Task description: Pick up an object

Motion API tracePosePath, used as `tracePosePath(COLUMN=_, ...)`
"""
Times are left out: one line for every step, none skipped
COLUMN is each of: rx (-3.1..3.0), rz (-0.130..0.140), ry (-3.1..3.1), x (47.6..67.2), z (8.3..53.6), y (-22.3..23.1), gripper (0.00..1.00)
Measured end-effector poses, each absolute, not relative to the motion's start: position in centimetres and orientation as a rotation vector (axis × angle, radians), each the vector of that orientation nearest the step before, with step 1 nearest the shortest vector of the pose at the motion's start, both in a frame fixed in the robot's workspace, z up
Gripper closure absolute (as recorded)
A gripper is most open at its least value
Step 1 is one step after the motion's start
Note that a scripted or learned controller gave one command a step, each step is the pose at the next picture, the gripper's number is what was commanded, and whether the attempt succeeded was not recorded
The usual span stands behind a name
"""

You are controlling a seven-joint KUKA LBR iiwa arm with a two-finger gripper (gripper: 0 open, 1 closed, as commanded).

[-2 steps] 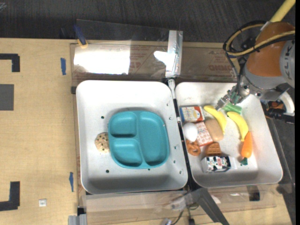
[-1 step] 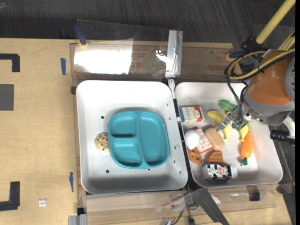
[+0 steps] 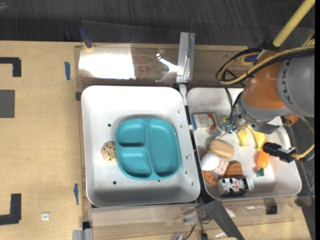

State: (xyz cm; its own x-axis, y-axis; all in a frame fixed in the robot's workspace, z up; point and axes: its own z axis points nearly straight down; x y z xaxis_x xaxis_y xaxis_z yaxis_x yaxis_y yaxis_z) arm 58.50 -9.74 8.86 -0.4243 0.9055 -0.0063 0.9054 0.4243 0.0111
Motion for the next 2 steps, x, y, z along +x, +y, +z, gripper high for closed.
tracePosePath(rx=1.862, rz=0.011, ry=2.520, x=54.2, z=18.9, y=-4.7, gripper=1.00)
tracePosePath(rx=1.741, rz=0.024, ry=2.576, x=52.5, z=11.1, y=-9.9, gripper=1.00)
